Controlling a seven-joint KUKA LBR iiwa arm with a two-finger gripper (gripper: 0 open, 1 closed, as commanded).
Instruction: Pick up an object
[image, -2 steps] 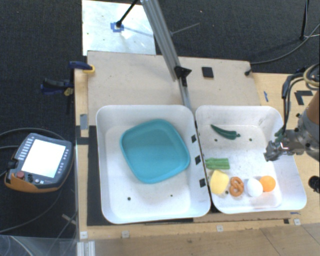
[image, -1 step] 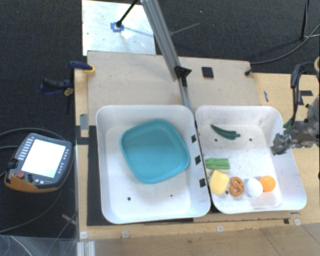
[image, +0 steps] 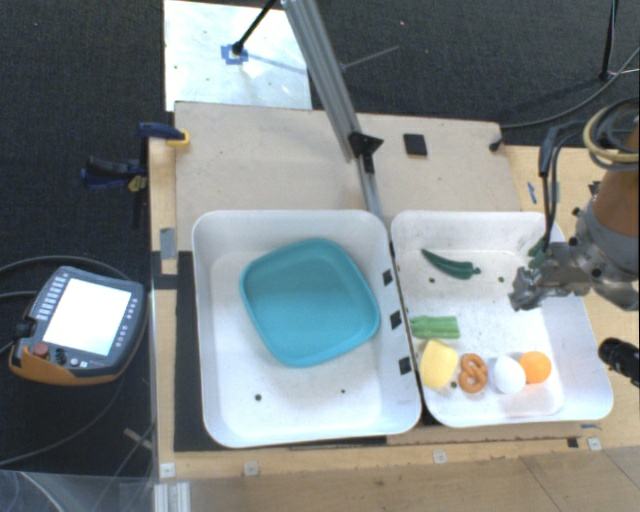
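We judge the approach step underway: gripper (image: 527, 288) hovers over the right bin (image: 575, 330), finger state we cannot tell, nothing visibly held; nearest pick, the orange ball (image: 536, 367), lies toward six o'clock, needing descent.

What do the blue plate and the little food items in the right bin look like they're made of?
Blue plate: likely moulded plastic, uniform turquoise with a soft sheen. Green pepper, green pod, lemon, pretzel, egg and orange: probably plastic toy food, judging by flat saturated colours and smooth surfaces; too small to be sure.
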